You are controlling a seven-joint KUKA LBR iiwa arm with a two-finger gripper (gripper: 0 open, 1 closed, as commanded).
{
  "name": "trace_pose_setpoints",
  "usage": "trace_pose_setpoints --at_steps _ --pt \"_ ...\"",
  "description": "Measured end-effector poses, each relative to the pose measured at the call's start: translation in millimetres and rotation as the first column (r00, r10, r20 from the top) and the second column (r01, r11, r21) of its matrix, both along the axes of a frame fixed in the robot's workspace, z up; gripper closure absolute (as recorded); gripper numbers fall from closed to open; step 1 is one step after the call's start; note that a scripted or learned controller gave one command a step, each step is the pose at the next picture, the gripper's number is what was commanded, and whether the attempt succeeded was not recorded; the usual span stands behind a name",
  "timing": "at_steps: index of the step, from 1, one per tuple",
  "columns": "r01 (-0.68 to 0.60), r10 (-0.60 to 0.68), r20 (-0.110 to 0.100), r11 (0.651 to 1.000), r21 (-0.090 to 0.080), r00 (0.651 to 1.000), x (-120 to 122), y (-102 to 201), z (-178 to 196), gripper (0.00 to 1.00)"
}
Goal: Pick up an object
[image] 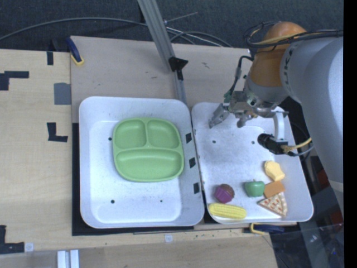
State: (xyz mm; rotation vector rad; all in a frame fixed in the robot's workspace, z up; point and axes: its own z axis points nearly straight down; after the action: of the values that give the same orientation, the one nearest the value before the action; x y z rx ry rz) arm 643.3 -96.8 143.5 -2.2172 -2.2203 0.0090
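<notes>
A KUKA arm [312, 77], grey with an orange band above the wrist, reaches in from the right of the camera view and hangs its claw [228, 120] over the far end of the right-hand white bin [234, 149], fingers spread apart with nothing between them; one fingertip points toward the bin's far left corner, the other sits to its right above the speckled floor. All the toy food lies well apart from the claw, gathered at the bin's near end: a purple round piece [225, 193] almost straight toward the camera from the claw, a green pepper-like piece [254, 188] just right of it, and a yellow corn cob [227, 210] lying lengthwise along the near rim, just in front of the purple piece. Farther right of the claw and nearer the camera, a yellow chunk [273, 170] rests beside an orange piece [273, 189], which touches a pizza-like wedge [274, 204] in the near right corner. To the claw's left, across the seam where the two bins meet, the left-hand white bin [95, 149] holds a green divided plate [148, 149] with three compartments, lying flat in the bin's far half. Beyond the claw and to its left, a slanted metal pole [159, 29] rises from the wooden bench [33, 149], and dark cables [111, 21] trail across the far surface; black tape marks dot the bench at far left.
</notes>
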Motion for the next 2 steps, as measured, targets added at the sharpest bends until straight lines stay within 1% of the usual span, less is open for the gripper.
trace_pose_setpoints --at_steps 1,2 --pt "-0.001 0.001 0.0 1.0 0.0 1.0 -1.6 0.7 -54.4 0.0" --pt "-0.003 0.003 0.004 1.0 0.001 1.0 -0.4 1.7 -41.0 1.0"
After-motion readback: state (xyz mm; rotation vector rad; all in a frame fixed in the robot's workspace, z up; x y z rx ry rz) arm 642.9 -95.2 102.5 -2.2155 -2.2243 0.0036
